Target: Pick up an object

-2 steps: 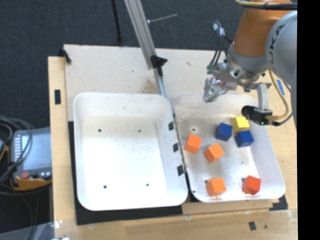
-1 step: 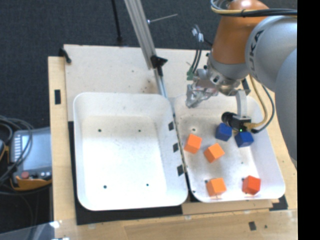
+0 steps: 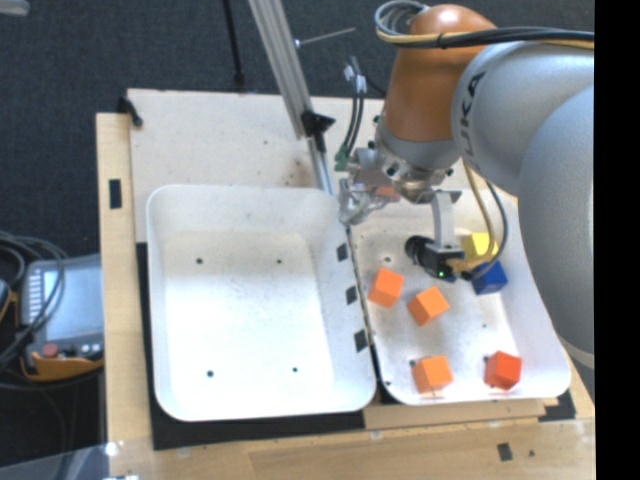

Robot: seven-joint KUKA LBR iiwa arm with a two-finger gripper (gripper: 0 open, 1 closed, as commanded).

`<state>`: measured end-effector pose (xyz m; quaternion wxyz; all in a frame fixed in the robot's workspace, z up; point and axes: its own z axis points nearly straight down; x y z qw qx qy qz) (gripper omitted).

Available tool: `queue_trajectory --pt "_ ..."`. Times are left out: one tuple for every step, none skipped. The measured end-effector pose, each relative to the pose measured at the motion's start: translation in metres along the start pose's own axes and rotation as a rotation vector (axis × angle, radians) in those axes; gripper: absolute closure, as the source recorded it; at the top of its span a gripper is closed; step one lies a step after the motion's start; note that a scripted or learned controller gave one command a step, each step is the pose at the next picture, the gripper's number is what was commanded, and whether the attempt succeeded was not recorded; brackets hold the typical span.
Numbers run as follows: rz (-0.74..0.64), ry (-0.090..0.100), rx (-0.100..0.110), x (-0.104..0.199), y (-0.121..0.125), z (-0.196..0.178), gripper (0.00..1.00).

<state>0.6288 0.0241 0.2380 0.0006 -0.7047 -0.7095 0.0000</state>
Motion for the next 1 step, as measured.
queue_trajectory --pt "0.0 0.0 0.002 0.0477 0.0004 0.0098 1.0"
